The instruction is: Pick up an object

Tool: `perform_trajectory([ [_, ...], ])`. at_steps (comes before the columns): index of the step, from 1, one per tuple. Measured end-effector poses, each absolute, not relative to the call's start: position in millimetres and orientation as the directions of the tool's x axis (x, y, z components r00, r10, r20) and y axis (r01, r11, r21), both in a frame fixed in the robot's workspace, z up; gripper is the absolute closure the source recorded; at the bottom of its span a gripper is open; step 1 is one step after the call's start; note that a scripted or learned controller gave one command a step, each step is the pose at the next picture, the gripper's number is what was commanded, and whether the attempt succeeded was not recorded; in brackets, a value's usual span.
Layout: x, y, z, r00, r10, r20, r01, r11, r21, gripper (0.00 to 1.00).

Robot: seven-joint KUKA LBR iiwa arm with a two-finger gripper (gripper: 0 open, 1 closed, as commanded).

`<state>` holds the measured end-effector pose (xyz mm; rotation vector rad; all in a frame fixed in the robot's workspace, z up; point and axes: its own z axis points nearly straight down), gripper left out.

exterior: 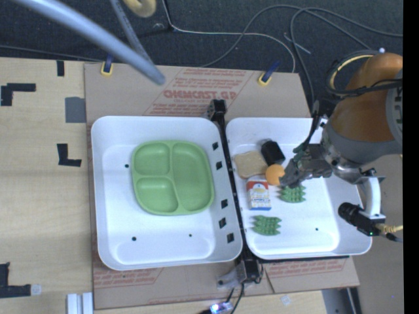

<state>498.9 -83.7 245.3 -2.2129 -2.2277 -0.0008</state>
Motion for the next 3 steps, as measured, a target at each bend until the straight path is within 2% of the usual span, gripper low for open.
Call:
perform_trajectory([
  [2, 505.6, 5, 227, -0.004, 1.000, 0.000, 1.000, 0.004, -0.003, 1.00],
  [3, 495.2, 61, 221, -0.006, 1.000, 0.001, 1.000, 0.006, -0.003, 1.00],
])
